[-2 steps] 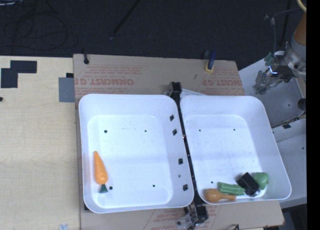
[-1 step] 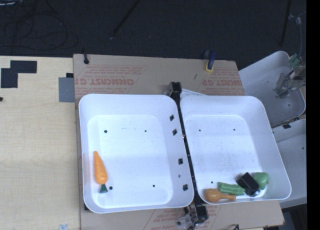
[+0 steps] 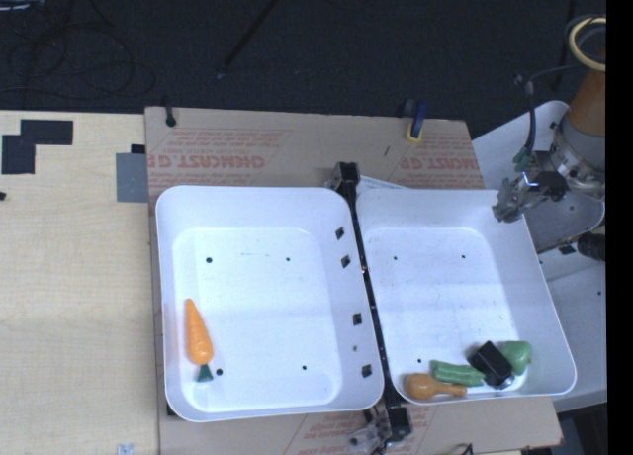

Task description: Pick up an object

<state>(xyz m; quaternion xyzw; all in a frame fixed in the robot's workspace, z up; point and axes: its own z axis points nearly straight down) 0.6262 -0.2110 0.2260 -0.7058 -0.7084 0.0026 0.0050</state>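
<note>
A toy carrot [image 3: 198, 334] lies near the front left corner of the left bin [image 3: 178, 208]. In the right bin [image 3: 554, 324], along the front wall, lie a tan pear-shaped piece [image 3: 431, 387], a green pod-like piece [image 3: 456, 374], a black block [image 3: 492, 363] and a green rounded piece [image 3: 515, 352], close together. My gripper [image 3: 510, 200] hangs at the right bin's far right corner, above its rim, well away from all the objects. Nothing shows between its fingers.
Both bins rest on a cardboard sheet [image 3: 297, 151] on a wooden bench. A black divider with clips [image 3: 358, 295] runs between the bins. A blue clamp [image 3: 416, 119] stands at the cardboard's far edge. Cables lie on the dark floor behind.
</note>
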